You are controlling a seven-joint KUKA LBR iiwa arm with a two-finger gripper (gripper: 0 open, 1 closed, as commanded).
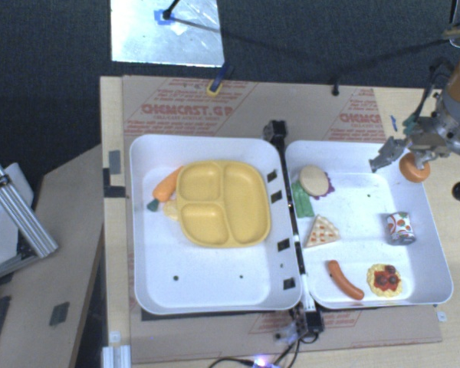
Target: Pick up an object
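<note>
Your stock, left bin [149,282]: yellow divided plate [217,202] at centre, carrot [166,184] touching its left rim. Right bin [437,271]: burger [315,181] in the far left corner, pizza slice [321,232] near the left wall, sausage [344,279] and small pizza [386,280] along the near edge, can [399,228] by the right wall, label unreadable. Gripper [402,153] above the far right corner, fingers spread, gripping nothing; orange ball [415,168] just beside it. Your cardboard underlay [192,107] reads "CHEMCAST GP"
</note>
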